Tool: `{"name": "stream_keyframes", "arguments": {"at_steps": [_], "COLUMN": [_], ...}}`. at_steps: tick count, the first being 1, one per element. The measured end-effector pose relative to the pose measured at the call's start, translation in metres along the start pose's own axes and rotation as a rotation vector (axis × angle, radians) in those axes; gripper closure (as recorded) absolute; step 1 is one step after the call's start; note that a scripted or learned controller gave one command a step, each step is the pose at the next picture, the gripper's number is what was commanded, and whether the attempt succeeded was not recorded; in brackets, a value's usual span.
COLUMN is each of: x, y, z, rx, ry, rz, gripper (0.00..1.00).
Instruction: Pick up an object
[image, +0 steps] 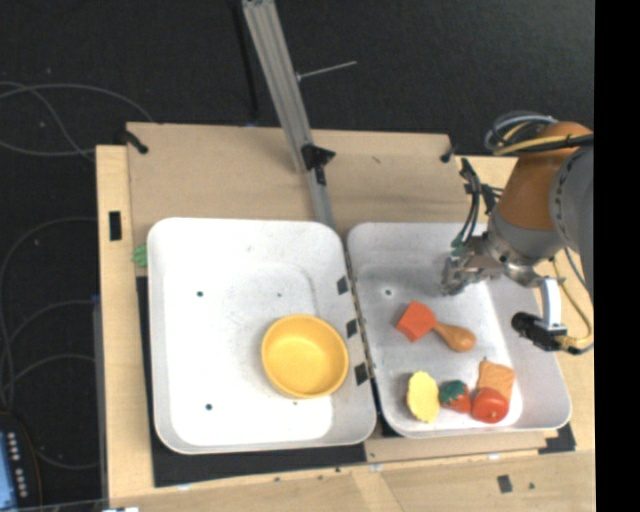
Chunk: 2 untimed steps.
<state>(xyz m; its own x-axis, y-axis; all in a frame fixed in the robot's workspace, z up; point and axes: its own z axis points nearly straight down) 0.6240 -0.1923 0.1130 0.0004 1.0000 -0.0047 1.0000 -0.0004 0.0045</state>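
Hovering over right bin (520, 395), pincer (458, 275) small and dark, grip state unclear

you find no readable text, label, brand, number or sign anywhere here: none on the two shallow white plastic bins (250, 250), none on the light brown wooden bench (200, 160), and none on the grey and orange robot arm (535, 200).

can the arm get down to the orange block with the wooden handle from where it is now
Probably yes. The end effector hovers in the right bin, just above-right of the orange block with the wooden handle. Bare bin floor lies between them, and the other toys sit lower in view.
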Motion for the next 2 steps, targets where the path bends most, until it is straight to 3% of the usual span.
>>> {"name": "stream_keyframes", "arguments": {"at_steps": [1, 2], "x": [-0.009, -0.007], "y": [0.008, -0.001], "z": [-0.052, -0.102], "rx": [-0.003, 0.002], "ry": [0.003, 0.004], "rz": [0.0, -0.001], "gripper": [1.0, 1.0]}}
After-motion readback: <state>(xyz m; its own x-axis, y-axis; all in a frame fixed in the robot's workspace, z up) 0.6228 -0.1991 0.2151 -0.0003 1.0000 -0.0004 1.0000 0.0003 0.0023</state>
